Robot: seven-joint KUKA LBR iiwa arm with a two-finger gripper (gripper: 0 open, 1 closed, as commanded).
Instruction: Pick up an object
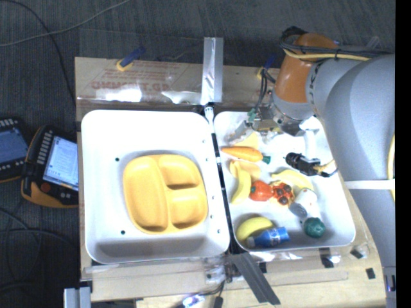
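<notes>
My gripper (255, 124) hangs low over the far end of the right bin (340, 236), under the orange-banded wrist. Just in front of it lies an orange carrot (242, 153). Nearer the camera are a pale yellow banana (241, 183), a red and orange toy (266, 191), a second yellow piece (292, 177), a grey-white cylinder (303, 204), a green ball (314, 227), a yellow lemon (252, 226) and a blue bottle (271, 237). I see nothing held at the gripper.
The left bin (103, 133) holds a yellow divided plate (166, 191). A raised rim separates the two bins. The grey arm covers the right bin's far right side. A handheld device lies on the floor at the far left (51, 165).
</notes>
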